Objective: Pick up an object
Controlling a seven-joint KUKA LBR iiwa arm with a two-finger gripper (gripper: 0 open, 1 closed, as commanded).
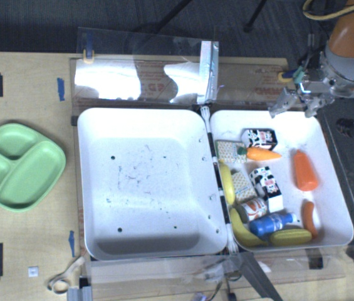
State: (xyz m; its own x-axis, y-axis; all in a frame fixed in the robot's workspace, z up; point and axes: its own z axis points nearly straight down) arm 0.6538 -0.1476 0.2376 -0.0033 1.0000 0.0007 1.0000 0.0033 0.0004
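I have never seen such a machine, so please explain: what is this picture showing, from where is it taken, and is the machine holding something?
One camera looks down at a slant on a bench with two shallow white bins. The robot arm, grey and orange, reaches in at the upper right; its gripper hangs over the right bin's far edge, with nothing visible between its fingers. That bin holds toy food: a carrot, a banana, a blue bottle. A green divided plate lies left of the bins.
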